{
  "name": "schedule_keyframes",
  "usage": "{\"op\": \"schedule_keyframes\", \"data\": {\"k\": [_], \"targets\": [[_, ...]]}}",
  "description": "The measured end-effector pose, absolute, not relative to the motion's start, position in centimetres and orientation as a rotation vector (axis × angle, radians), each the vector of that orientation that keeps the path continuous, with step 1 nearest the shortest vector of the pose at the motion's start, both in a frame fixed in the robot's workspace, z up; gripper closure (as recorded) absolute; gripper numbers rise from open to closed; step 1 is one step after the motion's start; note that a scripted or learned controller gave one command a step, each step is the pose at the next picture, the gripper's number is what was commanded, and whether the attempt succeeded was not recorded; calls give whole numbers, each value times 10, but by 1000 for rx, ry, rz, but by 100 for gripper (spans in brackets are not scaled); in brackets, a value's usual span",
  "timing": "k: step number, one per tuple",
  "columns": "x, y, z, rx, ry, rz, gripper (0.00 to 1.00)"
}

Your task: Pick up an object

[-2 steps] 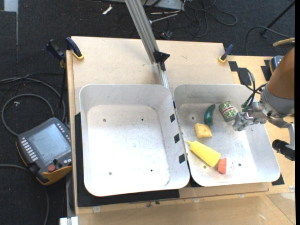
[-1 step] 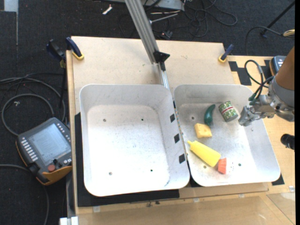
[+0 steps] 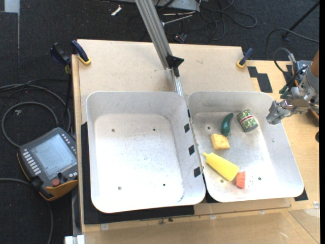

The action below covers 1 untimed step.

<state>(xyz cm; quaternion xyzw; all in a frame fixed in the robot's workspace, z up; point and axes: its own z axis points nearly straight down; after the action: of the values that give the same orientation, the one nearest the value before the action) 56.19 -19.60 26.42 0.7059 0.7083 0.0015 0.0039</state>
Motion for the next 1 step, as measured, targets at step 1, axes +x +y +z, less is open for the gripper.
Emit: {"op": "schedule_keyframes", "data": {"k": [1], "targets": [[563, -196, 275, 2216, 2223, 1, 100]]}}
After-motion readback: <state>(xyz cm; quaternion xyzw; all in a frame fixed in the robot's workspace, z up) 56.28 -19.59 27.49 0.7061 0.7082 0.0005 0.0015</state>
